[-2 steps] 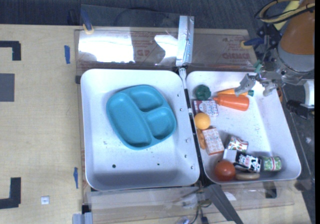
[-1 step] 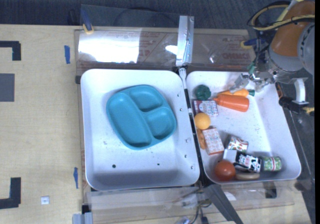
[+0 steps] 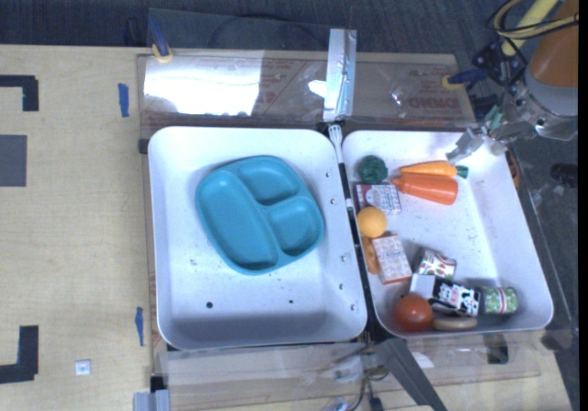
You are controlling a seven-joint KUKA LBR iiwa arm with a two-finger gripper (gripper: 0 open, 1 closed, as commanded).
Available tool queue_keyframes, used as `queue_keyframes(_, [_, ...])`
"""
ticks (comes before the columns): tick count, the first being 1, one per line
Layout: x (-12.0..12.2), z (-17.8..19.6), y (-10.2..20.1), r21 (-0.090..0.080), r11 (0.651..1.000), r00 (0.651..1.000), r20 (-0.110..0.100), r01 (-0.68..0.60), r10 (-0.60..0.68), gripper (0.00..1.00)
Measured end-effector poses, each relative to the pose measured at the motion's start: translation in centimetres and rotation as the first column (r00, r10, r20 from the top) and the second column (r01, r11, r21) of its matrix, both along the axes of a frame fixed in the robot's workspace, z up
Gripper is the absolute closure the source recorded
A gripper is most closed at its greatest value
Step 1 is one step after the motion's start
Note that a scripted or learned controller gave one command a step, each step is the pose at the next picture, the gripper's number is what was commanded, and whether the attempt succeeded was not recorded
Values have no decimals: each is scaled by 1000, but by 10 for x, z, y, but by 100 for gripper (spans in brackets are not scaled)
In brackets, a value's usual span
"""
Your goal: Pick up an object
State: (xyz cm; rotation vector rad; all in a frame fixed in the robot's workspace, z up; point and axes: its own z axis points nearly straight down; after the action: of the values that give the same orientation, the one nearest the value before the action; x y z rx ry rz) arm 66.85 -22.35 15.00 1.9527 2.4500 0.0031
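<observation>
The right bin (image 3: 514, 216) holds several small items. An orange carrot (image 3: 427, 181) lies near its back, with a dark green round piece (image 3: 371, 167) to its left. Further forward are a small printed packet (image 3: 378, 199), an orange ball (image 3: 371, 222), a printed box (image 3: 391, 258), a small can (image 3: 437, 264), a red tomato (image 3: 414, 310), a black-and-white carton (image 3: 457, 297) and a green can (image 3: 501, 300). My gripper (image 3: 474, 142) hangs over the bin's back right corner, just right of the carrot's green tip, with nothing seen in it.
The left bin (image 3: 175, 244) holds a blue divided plate (image 3: 261, 211). A clear plastic sheet and a metal bracket (image 3: 340, 74) stand behind the bins. Yellow and black cables (image 3: 524, 18) loop above the arm at the upper right.
</observation>
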Motion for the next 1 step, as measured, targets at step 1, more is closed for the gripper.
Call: queue_keyframes(1, [-1,-65,58,3,999,999,-8,-45,45,0])
